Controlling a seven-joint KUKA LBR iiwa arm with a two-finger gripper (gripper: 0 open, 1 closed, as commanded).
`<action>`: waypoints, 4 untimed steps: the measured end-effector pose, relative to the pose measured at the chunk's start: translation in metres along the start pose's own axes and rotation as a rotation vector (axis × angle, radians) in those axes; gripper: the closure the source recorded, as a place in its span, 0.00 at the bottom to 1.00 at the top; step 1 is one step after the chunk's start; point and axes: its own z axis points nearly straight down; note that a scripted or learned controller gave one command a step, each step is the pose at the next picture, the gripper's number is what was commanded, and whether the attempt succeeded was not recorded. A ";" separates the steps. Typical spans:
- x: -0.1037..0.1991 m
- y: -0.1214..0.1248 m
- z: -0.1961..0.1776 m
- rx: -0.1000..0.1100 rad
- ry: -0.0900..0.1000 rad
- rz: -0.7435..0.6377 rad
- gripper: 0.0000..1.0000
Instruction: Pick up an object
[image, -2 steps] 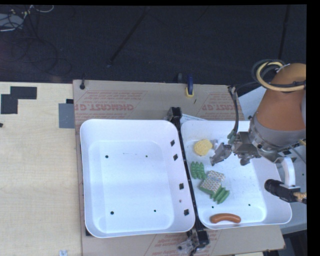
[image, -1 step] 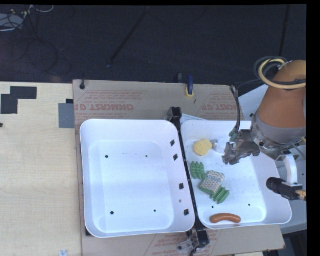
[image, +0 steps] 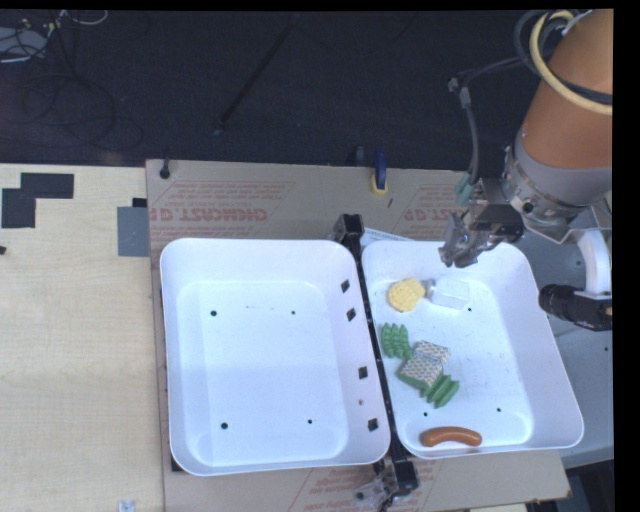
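You saw red printing on the cardboard sheet (image: 255, 205) beneath the two bins, upside down from the camera and not clear enough to read with confidence. The gripper (image: 462, 252) hung over the far edge of the right bin (image: 555, 395), its dark fingers pointing down; whether they were parted or closed you could not tell, and nothing showed between them. The objects lay in that right bin, all nearer the camera than the claw. Closest to it was a pale, clear-looking piece (image: 452, 293), just below the fingertips in the view. Left of that sat a round yellow waffle-textured piece (image: 406, 295). Farther down along the bin's left side lay a cluster of green pods (image: 395, 340), a checkered grey-and-white block (image: 425, 363) touching them, and a second green bunch (image: 442, 390) just beside the block. An orange sausage-shaped piece (image: 450, 437) rested near the bin's near edge, well apart from the claw. The left bin (image: 190, 440) stood alongside.
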 end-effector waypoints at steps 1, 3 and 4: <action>-0.012 -0.067 0.088 0.028 0.000 0.010 1.00; 0.004 -0.077 0.103 0.032 -0.001 0.012 1.00; 0.004 -0.074 0.088 0.021 -0.001 0.011 1.00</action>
